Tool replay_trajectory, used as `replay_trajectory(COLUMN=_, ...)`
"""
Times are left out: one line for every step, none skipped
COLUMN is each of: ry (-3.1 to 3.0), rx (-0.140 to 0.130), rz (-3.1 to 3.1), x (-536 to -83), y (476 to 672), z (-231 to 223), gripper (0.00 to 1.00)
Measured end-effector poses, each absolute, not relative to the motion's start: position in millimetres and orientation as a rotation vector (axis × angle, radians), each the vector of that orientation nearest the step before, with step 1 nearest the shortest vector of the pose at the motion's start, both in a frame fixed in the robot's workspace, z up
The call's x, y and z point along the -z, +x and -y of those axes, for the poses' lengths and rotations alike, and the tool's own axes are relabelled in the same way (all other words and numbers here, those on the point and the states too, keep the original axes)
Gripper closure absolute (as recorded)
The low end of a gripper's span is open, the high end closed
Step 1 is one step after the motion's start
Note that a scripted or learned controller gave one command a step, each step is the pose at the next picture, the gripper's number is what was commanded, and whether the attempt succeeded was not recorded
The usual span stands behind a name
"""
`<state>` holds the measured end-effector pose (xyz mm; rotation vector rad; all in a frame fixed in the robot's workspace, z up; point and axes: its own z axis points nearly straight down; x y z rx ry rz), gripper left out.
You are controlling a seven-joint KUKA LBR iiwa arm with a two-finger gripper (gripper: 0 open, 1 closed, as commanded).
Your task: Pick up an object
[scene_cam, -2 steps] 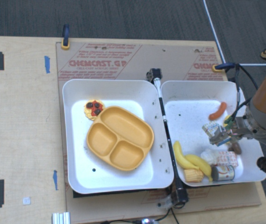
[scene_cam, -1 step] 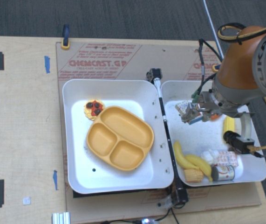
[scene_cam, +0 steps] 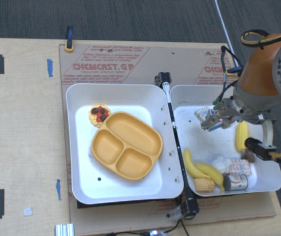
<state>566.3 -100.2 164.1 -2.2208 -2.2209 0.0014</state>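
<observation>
Object: crumpled clear-and-white plastic packet in the right white bin, touching the hand's tip.
Hand: low over that bin; grip state, cannot tell.
Progress: judged nothing lifted yet; grasp and raise remain.
Nearby: two yellow bananas, well apart.

A: From where does the camera look?

B: From above the desk, fixed, looking down at a slant on two white bins side by side.

A: How do things lie around the left bin?

B: The right bin touches it on its right. Beyond its far rim lie brown board and dark floor. The arm enters from the right, over the right bin.

A: How near is it?

B: Far enough to take in both bins whole, with bare desk to the left of the left bin.
</observation>
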Motion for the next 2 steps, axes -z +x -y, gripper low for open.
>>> replay_trajectory(ry=-2.220, rx=-0.001, rz=2.221, x=-204.0, y=497.5, z=70.0, gripper=1.00)
replay_trajectory(ry=-2.220, rx=0.001, rz=2.223, x=-214.1, y=498.5, z=69.8, gripper=1.00)
